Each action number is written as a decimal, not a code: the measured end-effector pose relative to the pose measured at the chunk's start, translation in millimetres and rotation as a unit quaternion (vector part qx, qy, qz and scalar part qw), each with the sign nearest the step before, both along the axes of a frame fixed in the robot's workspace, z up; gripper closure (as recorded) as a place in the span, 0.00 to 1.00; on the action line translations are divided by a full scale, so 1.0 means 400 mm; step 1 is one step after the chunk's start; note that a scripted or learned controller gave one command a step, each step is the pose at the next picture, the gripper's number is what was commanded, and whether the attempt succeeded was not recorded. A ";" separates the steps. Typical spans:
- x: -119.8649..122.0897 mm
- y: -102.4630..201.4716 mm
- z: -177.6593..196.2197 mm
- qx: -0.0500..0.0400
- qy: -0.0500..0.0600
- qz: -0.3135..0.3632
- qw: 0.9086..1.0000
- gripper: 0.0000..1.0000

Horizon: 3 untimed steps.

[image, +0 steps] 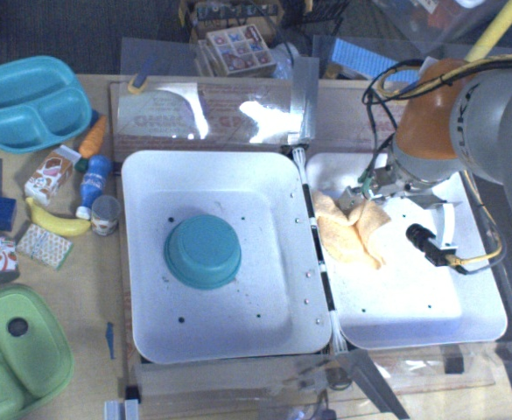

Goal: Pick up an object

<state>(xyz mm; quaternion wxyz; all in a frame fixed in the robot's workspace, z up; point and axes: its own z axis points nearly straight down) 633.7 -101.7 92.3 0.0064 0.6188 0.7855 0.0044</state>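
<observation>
Gripper (361,192) at the yellow cloth's (350,231) upper edge, right bin (431,322).
Cloth spreads lower-left from the fingertips; whether they grip it, I cannot tell.

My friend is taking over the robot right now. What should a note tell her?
Tool: low in the right bin, at the upper edge of the yellow cloth. Whether it is open or shut can't be made out, so don't count on a grip.
Things: the cloth lies crumpled against the right bin's left wall. A teal bowl sits upside down in the left bin.
Done: the arm has reached the cloth.
Left: nothing looks lifted yet. A grasp and a lift off the bin floor are still needed.
</observation>
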 end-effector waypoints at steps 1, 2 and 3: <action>0.004 -0.002 0.029 0.001 -0.002 -0.002 1.000 1.00; 0.003 -0.003 0.029 0.001 -0.002 -0.002 1.000 0.00; -0.012 0.004 -0.001 0.000 0.001 0.009 1.000 0.00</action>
